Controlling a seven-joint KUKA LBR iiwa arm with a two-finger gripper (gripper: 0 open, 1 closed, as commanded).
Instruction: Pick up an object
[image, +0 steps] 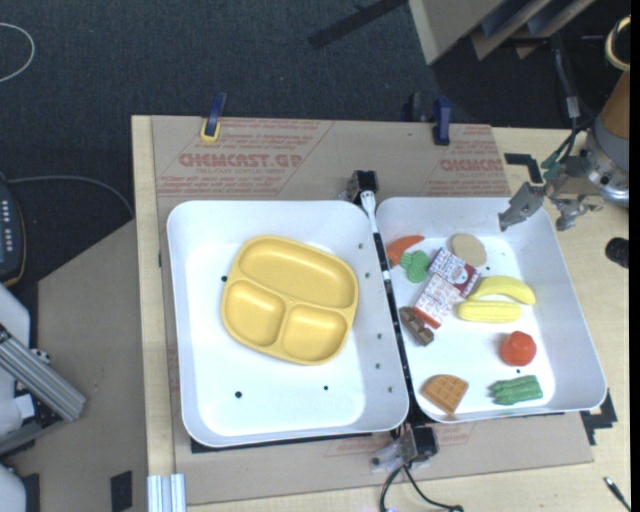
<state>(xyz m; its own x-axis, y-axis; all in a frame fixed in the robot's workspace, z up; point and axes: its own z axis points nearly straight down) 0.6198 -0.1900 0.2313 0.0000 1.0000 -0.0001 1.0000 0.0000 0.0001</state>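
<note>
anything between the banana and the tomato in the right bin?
Camera view: the corn cob lies just below the banana; from it to the tomato is bare bin floor.

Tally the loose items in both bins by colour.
Yellow: 3, divided tray, banana, corn
Green: 2, broccoli, bean pod
Red/orange: 2, tomato, carrot
Tan/brown: 3, waffle, round biscuit, brown piece
Red-white: 1, packet
Total: 11
</note>
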